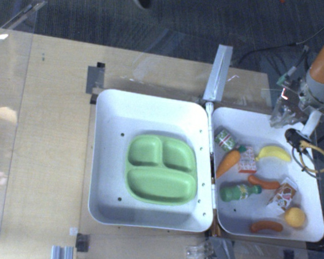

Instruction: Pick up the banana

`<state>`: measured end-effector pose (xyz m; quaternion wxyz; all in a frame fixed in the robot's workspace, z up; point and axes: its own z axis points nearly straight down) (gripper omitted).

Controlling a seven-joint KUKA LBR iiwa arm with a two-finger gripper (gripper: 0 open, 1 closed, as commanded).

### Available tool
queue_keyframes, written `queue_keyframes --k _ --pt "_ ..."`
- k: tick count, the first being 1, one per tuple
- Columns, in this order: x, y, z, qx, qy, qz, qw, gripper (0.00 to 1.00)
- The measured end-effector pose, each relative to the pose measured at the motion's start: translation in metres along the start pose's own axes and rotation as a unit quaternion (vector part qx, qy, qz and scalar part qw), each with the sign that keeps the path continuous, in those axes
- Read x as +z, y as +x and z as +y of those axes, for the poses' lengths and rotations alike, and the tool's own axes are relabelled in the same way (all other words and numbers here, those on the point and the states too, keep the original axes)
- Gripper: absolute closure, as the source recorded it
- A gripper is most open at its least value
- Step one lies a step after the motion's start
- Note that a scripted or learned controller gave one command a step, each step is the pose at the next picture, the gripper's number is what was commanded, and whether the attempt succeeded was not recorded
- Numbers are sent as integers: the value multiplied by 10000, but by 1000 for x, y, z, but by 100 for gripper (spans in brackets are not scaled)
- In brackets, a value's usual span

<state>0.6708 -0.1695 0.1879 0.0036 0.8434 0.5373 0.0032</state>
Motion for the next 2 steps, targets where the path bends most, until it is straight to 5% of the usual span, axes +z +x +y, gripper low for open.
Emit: queue_keyframes --k 1,2 --pt "0 0 0 -3 2 0 10000 0" --pt "82 -42 -50 -612 7 3 9981 0"
